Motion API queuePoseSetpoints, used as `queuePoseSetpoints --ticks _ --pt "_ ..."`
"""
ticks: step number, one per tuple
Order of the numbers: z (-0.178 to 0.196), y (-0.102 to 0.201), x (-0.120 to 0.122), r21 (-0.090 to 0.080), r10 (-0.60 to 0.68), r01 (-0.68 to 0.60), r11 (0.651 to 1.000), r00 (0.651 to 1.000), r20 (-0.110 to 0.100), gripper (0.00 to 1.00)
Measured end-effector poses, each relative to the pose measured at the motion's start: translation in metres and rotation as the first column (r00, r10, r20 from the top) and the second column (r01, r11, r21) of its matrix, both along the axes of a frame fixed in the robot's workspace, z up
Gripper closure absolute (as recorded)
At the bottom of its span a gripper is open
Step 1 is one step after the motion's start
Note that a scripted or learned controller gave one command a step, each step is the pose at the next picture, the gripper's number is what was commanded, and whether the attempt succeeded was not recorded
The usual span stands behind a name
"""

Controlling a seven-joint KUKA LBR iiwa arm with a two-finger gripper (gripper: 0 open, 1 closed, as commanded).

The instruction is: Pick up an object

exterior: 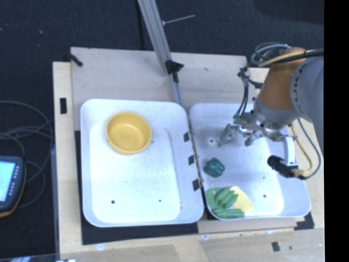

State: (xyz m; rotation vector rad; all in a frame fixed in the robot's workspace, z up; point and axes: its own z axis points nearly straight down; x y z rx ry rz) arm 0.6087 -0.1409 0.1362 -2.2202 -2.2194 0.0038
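Hand above dark-green, rounded object

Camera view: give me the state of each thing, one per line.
Yellow bowl: upright in left bin.
Green pepper: lying loose in right bin.
Green and yellow toy: lying in right bin's near corner.
Pincer: above right bin, nothing between its fingers.

Your bench is a pale board, and on it the two shallow white bins sit side by side, touching along their inner edges. The left bin lies nearer your view's left, the right bin beside it (a dark mat, perhaps rubber, peeks out under the left one's near corner).
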Motion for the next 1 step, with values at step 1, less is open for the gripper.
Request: queuePoseSetpoints --ticks 1 --pt "-0.0371 -0.0004 -0.0006 0.0 0.0 0.0 1.0 1.0 0.001 0.0"
